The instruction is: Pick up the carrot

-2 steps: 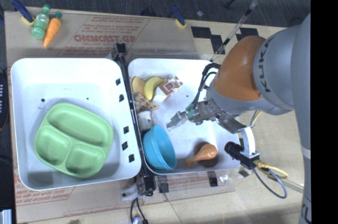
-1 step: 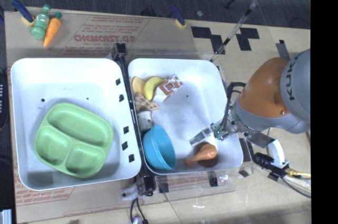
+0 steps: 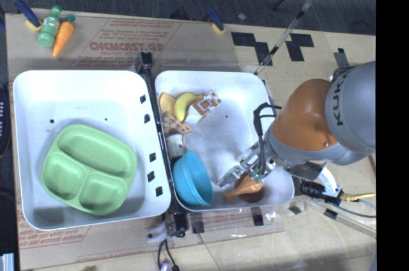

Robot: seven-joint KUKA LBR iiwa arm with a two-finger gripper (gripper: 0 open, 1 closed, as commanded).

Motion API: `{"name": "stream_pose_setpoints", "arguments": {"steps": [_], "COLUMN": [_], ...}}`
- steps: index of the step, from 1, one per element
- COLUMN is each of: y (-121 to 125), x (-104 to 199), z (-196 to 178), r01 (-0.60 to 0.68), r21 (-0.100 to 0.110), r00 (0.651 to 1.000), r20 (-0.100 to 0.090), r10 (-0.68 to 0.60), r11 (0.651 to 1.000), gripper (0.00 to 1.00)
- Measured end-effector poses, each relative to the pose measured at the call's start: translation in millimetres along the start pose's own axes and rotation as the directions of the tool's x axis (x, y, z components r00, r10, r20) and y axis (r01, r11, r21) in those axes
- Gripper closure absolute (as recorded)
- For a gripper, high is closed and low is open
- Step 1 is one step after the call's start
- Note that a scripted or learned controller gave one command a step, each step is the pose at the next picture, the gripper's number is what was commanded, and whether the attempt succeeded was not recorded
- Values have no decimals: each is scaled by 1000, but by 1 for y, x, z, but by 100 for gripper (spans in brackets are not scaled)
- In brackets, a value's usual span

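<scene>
An orange carrot (image 3: 246,186) lies in the right bin (image 3: 211,135), close to its front wall and right of the blue bowl. My gripper (image 3: 245,172) hangs down into the bin directly over the carrot's upper side and partly covers it. The view does not tell me whether the carrot is gripped or just lying under the gripper. The grey arm with its orange band (image 3: 307,126) reaches in from the right over the bin's right rim.
A blue bowl (image 3: 192,179) sits in the right bin's front left corner. A banana (image 3: 182,105) and waffle-like pieces (image 3: 206,103) lie at its back. The left bin (image 3: 38,91) holds a green divided plate (image 3: 89,167). A second toy carrot (image 3: 62,37) and a green bottle (image 3: 47,28) lie on the bench at back left.
</scene>
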State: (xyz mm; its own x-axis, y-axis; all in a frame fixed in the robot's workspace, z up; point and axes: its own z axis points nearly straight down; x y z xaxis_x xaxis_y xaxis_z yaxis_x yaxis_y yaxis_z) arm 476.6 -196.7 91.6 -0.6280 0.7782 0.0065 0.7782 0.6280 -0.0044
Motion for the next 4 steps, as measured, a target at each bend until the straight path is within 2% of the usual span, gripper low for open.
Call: {"name": "stream_pose_setpoints", "arguments": {"steps": [1,2,3,4], "y": [1,1,2,2], "x": [-1,-1,-1,-1], "z": [-11,-11,-21,-20], "r01": [10,11,20,21], "r21": [1,2,3,4], "r00": [1000,1000,1000,1000], "r20": [0,0,0,0], "r10": [-10,-11,-20,-21], "r11": [1000,1000,1000,1000], "gripper": [100,0,100,0]}}
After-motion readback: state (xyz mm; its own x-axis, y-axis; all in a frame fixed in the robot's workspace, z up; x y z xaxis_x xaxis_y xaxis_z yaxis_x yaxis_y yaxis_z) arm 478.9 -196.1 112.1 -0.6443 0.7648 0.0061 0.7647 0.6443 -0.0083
